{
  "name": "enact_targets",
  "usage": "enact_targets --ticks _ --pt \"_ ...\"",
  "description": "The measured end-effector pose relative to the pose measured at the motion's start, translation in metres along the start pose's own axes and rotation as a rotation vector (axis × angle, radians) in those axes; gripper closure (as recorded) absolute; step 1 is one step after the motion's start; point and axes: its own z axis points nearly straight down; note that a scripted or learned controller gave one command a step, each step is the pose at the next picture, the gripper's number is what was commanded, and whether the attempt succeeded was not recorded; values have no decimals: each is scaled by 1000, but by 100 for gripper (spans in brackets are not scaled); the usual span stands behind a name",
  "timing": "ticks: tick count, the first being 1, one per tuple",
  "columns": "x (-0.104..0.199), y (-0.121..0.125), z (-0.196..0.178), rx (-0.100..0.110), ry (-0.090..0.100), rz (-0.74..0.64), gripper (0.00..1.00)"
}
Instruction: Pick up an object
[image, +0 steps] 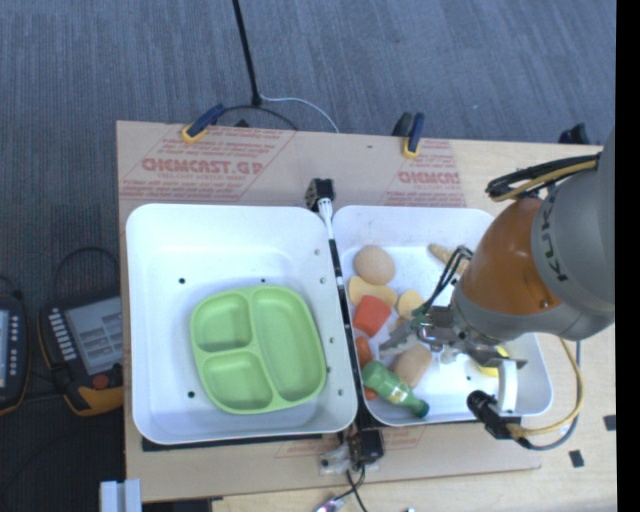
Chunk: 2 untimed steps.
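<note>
The right bin (520, 400) holds a cluster of toy foods against its left side. A tan egg (374, 265) sits farthest, rounded with no clear long axis. Just near of it lies an orange block (364, 291), then a red-orange carrot-like piece (371, 316) whose long axis runs roughly far to near. A small yellow piece (410, 302) lies just right of these. A green bottle (392, 388) lies on its side at the near edge, long axis slanting from far-left to near-right, its yellowish end pointing near-right. A tan potato-like piece (413, 366) touches it on the far-right side.

The arm comes in from the right, its orange band above the wrist, bent down over the bin's middle. The gripper (415, 333) hangs low among the food, just far of the potato-like piece; whether it is spread or closed cannot be told.

The left bin (160, 240) carries a green 3-compartment plate (260, 348).
</note>
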Motion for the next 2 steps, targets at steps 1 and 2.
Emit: enact_targets --ticks 1,2 --pt "-22 60 9 -9 -1 -8 0" --pt "5 93 9 -16 -12 196 0"
